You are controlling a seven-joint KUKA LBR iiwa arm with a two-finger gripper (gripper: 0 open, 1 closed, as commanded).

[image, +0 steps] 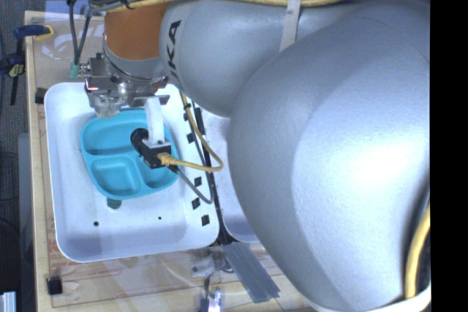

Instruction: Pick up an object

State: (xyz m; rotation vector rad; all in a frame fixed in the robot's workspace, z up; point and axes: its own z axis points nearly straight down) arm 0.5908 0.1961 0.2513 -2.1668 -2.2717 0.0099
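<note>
We see the big grey arm first. It covers most of the right side and hides the right bin almost fully. Its orange band sits at the top, over the left bin.

The left bin is white and shallow. Inside it lies a blue tray with little sections. That is the thing we could pick up.

The gripper hangs down over the tray's top edge, at the far end of the bin. We cannot tell how the gripper is set, because the wrist blocks it. A yellow cable and a black plug hang over the tray too.

What could go wrong? We think the tray is wide and flat, so it may slip out or tip. The gripper might also bump the bin wall, since it is so near the edge.
</note>
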